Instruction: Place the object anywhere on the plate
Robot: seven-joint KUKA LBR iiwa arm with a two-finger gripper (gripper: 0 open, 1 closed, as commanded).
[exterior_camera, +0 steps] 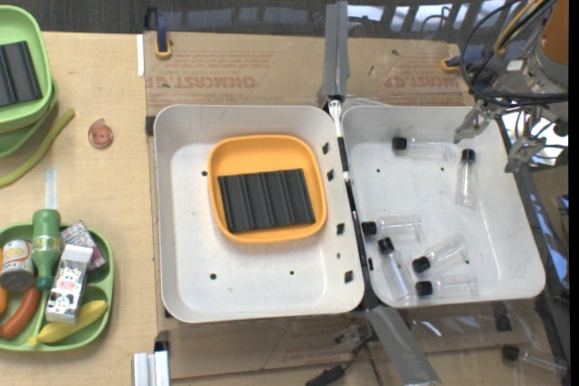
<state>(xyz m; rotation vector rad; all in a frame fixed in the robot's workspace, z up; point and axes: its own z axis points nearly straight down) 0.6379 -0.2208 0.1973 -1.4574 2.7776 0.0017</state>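
An orange plate (309, 156) lies in the left white bin (181, 221), and a dark ridged slab (267, 201) rests flat on it. The right bin (507, 280) holds several clear vials with black caps: one near the back (412, 143), one upright-lying vial (466, 178), and a cluster (434, 258) at the front. My gripper (493, 141) hangs over the right bin's far right corner, just above and right of the vial by the back. Its fingers (468, 126) stand open with nothing between them.
A green tray (99, 321) of toy food and a green bottle (45, 241) sit at the bench's front left. Green bowls (23, 77) are at the far left, with a small pink object (100, 134) nearby. A metal divider (336, 50) runs behind the bins.
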